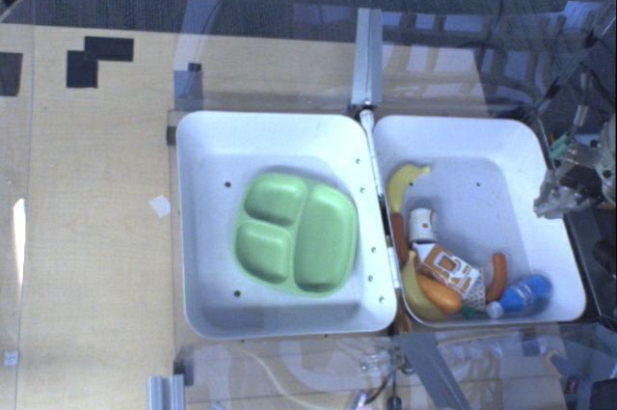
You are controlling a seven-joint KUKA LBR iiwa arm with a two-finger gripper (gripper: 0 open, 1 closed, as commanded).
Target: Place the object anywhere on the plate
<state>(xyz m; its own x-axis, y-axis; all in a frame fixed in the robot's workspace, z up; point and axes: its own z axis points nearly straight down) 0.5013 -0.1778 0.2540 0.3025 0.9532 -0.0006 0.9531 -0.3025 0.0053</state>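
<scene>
We see a matt green plastic plate (297,234) well left of the metal pincer (569,191), smooth white plastic bins (207,205), pale wood-look surface (87,234).

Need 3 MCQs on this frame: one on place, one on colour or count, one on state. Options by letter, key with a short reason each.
1. Where does the green plate lie?
A. In the left bin
B. In the right bin
C. On the bare bench

2. How many compartments does the plate have?
A. Two
B. Three
C. Five

3. What is the state of the plate?
A. It carries a banana
B. It carries a bottle
C. Nothing lies on it

Key:
1. A: the plate sits in the middle of the left bin, on the side away from the arm.
2. B: two small compartments on its left and one long one on its right.
3. C: the banana, the blue-capped bottle and the other items all lie in the right bin, while the gripper is at that bin's right rim.
</scene>
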